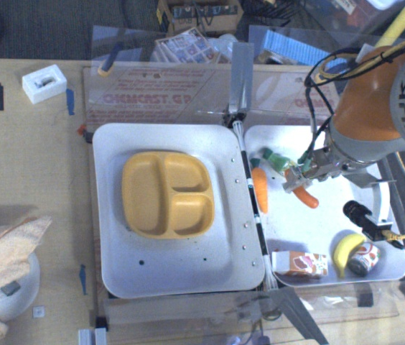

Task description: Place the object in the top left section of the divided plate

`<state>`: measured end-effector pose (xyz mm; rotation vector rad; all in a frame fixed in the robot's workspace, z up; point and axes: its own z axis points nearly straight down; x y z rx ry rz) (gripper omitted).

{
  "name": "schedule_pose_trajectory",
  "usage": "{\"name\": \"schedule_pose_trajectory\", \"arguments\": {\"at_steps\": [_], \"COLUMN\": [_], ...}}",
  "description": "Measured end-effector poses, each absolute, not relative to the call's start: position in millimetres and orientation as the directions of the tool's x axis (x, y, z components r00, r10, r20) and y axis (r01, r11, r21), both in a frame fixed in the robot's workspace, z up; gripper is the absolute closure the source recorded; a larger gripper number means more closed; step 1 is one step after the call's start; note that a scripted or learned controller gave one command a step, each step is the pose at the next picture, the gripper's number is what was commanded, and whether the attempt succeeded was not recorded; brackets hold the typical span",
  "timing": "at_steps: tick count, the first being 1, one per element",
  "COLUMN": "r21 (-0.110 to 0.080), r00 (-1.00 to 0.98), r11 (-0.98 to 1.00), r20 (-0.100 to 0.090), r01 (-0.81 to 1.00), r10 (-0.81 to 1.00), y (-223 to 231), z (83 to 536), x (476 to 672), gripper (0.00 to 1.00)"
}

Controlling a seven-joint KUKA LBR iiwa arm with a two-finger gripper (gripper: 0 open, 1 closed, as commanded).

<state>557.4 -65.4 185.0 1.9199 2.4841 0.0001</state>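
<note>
- The likeliest object on my feed is a small orange-red piece (308,198), sausage-shaped. It lies at a slant in the upper middle of the right bin (398,266).
- The gripper (297,180) sits right over that piece's upper left end. From this angle I cannot tell whether it is clamped on the piece or released.
- The grey arm with its orange band comes in from the upper right, above the right bin.
- The yellow divided plate (134,192) rests in the middle of the left bin (116,257), well apart from the orange-red piece. I see one large section on its left and two smaller ones on its right, and nothing lies in any of them.
- Just left of the gripper, a carrot (260,190) lies along the right bin's left wall.
- A green item (277,162) lies above the carrot, near the gripper; I cannot make out what it is.
- In the bin's lower right corner a banana (345,251) curves beside a can (365,259), the two touching.
- A small carton (301,264) lies on its side along the bottom wall, left of the banana.
- On the bench, a little white box (44,83) sits at upper left.
</note>
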Motion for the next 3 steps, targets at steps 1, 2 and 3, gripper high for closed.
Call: {"name": "schedule_pose_trajectory", "arguments": {"at_steps": [1, 2, 3], "r21": [0.003, 0.002, 0.002], "r00": [-0.076, -0.079, -0.08], "r11": [0.076, 0.079, 0.08], "r20": [-0.002, -0.001, -0.001], "r01": [0.997, 0.997, 0.997], "r10": [0.997, 0.997, 0.997], "y": [6.1, 72.5, 72.7], "z": [185.2, 185.3, 185.4], "x": [626.0, 649.9, 649.9], "gripper": [1.0, 1.0, 0.0]}}
